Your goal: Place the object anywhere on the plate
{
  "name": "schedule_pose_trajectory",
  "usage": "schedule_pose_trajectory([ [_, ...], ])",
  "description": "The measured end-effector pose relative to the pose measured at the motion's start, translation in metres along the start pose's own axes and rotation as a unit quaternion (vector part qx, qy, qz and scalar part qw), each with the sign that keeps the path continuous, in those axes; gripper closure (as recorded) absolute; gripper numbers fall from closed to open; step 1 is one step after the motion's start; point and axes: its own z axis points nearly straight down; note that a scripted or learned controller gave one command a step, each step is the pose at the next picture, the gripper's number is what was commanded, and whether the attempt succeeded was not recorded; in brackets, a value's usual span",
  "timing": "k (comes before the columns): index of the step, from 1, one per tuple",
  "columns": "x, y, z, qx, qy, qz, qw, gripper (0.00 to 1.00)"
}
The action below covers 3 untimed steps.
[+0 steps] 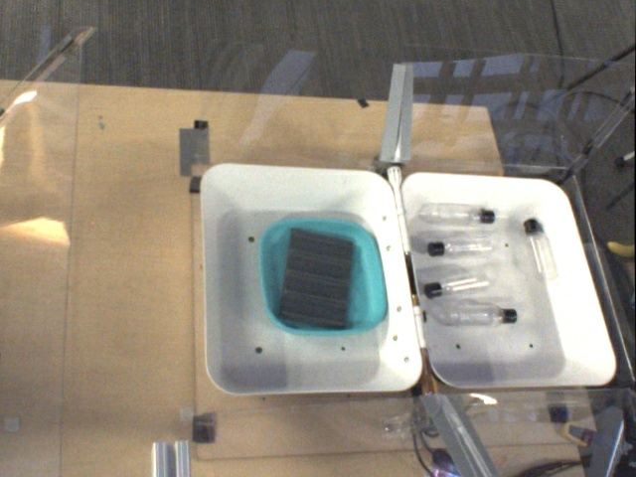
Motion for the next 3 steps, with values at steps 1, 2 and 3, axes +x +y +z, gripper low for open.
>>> schedule_pose_trajectory([
  [1, -0.0002, 0.0003, 0.0000, 0.000, 0.000, 0.064, 0.9979, 0.00],
  [2, -0.0002, 0.0004, 0.0000, 0.000, 0.000, 0.111, 0.9939, 0.00],
  [3, -0.0003, 0.0004, 0.0000, 0.000, 0.000, 0.111, 0.9939, 0.00],
])
